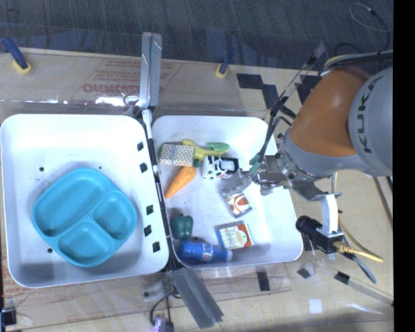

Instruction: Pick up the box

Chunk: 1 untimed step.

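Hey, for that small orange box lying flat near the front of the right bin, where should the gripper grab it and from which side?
Judging by its pose, come straight down on the box and pinch its two longer edges. It lies flat, label up, apart from the blue bottle at its left, so both edges look free.

**What you can read from above**

You can make out white capital letters "KU" running down the grey housing of the robot arm [373, 126], the start of a brand name cut by the frame. Red printed lettering lies upside down on the brown cardboard sheet [111, 81] behind the bins, too blurred to read. The small red-and-white box [234, 236] carries printing you cannot make out.
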Tool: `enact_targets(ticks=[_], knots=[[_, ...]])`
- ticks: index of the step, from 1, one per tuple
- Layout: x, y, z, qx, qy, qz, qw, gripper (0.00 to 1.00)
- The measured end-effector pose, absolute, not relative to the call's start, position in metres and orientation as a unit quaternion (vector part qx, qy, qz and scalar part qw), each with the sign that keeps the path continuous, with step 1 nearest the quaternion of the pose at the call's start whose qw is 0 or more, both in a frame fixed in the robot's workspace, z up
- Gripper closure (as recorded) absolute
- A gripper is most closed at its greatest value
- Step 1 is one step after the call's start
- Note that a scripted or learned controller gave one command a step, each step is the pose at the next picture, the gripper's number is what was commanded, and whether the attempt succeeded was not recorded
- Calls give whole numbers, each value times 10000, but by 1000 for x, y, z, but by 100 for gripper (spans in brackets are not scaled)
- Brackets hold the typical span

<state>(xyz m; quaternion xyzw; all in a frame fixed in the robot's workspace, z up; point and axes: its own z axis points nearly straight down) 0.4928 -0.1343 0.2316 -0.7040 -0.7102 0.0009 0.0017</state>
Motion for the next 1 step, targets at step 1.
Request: enact_targets(ticks=[1], knots=[[493,-134,232,-7040,-7102,9,17,0]])
